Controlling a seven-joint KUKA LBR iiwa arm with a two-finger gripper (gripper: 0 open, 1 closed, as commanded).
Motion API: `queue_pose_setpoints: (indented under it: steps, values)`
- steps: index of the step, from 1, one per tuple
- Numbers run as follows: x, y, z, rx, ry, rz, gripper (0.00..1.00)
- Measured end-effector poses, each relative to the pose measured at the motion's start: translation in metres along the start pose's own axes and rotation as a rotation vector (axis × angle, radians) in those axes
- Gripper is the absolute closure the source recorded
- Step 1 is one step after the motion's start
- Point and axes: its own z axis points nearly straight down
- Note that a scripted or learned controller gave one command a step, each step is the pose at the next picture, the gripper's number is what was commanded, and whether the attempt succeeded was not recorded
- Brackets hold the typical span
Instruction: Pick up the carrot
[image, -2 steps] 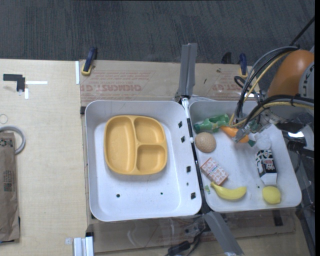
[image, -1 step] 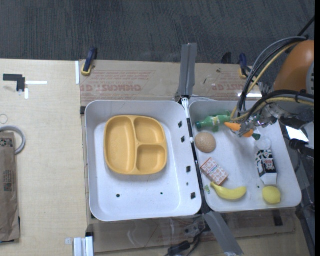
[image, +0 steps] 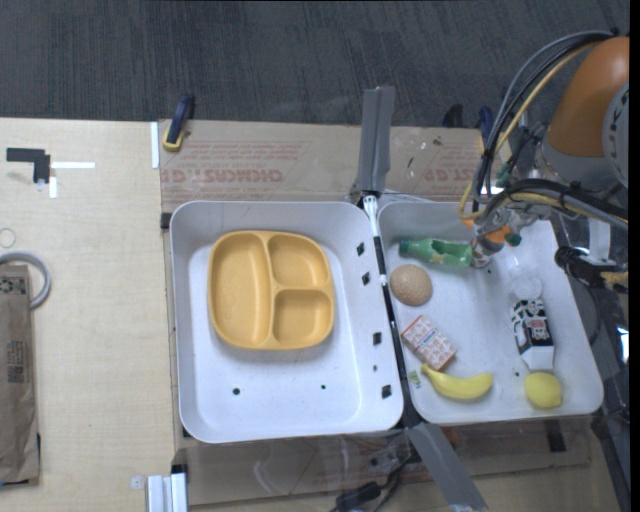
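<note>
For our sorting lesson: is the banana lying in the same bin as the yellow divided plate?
No, the banana lies in the right bin, while the yellow divided plate sits in the left bin.

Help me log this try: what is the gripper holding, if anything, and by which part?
Cannot be told: a small orange bit shows at the gripper, over the right bin, too small to judge.

Yellow tray (image: 270, 290), banana (image: 459, 384), lemon (image: 543, 390)
</note>
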Motion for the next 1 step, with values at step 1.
queue_pose_setpoints:
  steps: [1]
  values:
    - [0.0103, -0.0184, 0.031, 0.002, 0.0, 0.246, 1.0]
